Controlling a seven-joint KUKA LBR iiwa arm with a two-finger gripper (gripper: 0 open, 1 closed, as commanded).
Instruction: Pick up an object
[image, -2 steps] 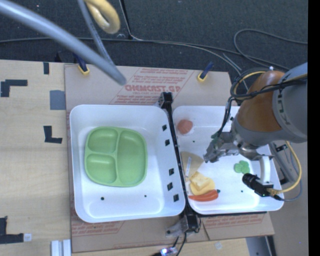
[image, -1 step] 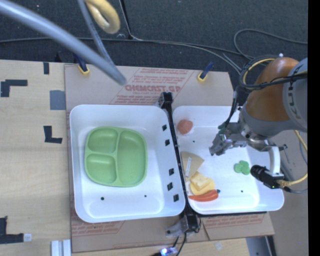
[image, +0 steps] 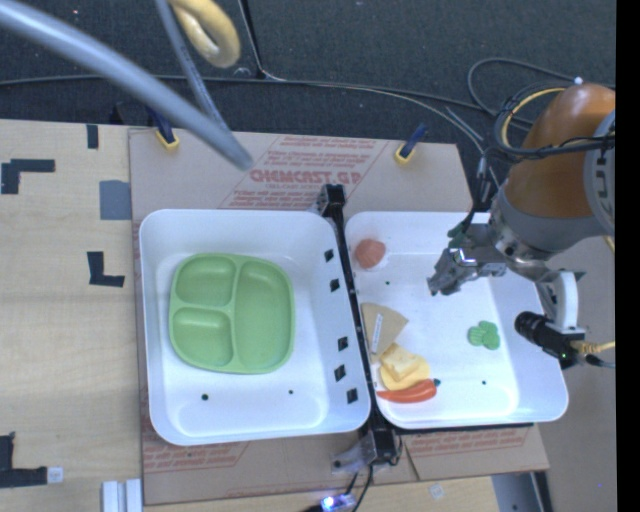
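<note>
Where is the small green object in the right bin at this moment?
The small green object lies on the floor of the right bin, toward its right side, below the end effector and right of the yellow pieces.

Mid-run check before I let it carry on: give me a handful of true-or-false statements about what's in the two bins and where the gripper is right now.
1. The green divided plate lies in the left bin. True.
2. The gripper hangs over the left bin. False: it is over the right bin, near its upper middle.
3. The pink ball sits near the top left corner of the right bin. True.
4. The red pepper lies on the green plate. False: it lies in the right bin, at the bottom left, beside the yellow piece.
5. The small green piece is between the gripper's fingers. False: it lies on the bin floor, below and right of the gripper.
</note>
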